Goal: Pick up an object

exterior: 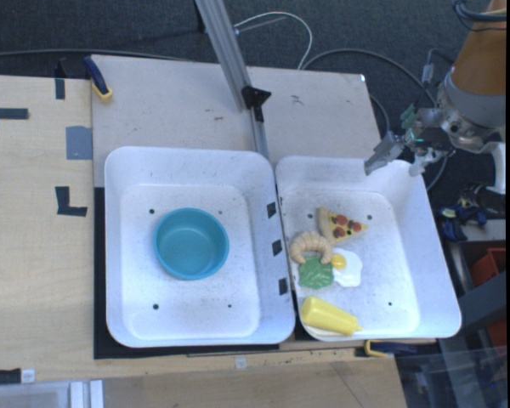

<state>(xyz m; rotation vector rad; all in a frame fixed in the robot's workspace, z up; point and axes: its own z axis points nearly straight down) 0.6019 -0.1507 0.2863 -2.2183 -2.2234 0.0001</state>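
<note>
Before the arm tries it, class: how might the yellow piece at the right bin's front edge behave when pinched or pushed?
The yellow piece looks smooth and tapered, so it may slip from a pinch. It lies against the right bin front wall, so a push could slide or roll it. It looks like light plastic.

Arm (pixel 480 66) cut off by the right and top edges, gripper (pixel 399 153) small and blurred over the right bin's (pixel 425 253) far right corner, green toy (pixel 315 274) partly tucked under the croissant (pixel 311 245), its kind unclear

Blue bowl (pixel 192 243), yellow bottle (pixel 329 316)
</note>
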